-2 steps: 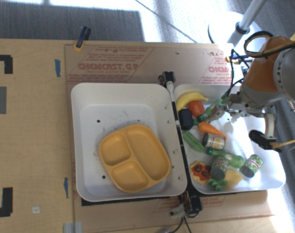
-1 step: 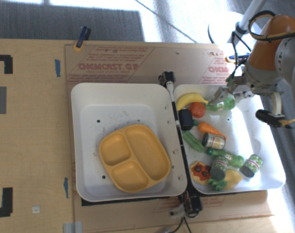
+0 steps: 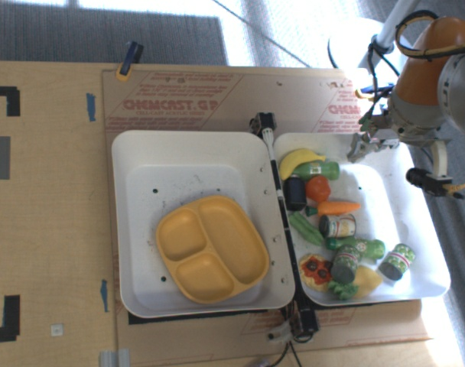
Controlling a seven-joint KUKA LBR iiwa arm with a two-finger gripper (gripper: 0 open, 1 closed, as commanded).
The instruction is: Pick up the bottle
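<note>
At upper right of frame, above the far corner of the right bin [image 3: 431,270]: gripper [image 3: 365,147], hanging off the grey arm w/ orange band [image 3: 435,52]. Claw state: can't tell from this angle. Nothing seen clamped in it.

In the right bin, packed w/ toy food along its left half:
- Upper left corner: banana [image 3: 299,160], w/ a green bottle [image 3: 318,171] lying on its side just below, touching it. Below-left of the gripper, apart from it.
- Just under that: tomato [image 3: 318,189], black block [image 3: 294,193] to its left, carrot [image 3: 339,206] lying across below.
- Mid bin: labelled can [image 3: 339,225], green pod [image 3: 304,228] at a slant beside it.
- Lower: second green bottle [image 3: 361,248] on its side, dark cylinder [image 3: 345,263] touching it, small labelled bottle [image 3: 398,261] tilted, a bit apart toward lower right.
- Bottom left corner: pizza-like piece [image 3: 315,271], too blurred to be sure.

In the left bin [image 3: 133,205], centre to lower part: yellow divided plate [image 3: 211,248], 3 compartments.

Under both bins: cardboard sheet [image 3: 179,98] w/ red print. At top left edge of that sheet: blue-yellow clamp [image 3: 129,58]. Between the bins at the top: black clip [image 3: 261,122].
</note>
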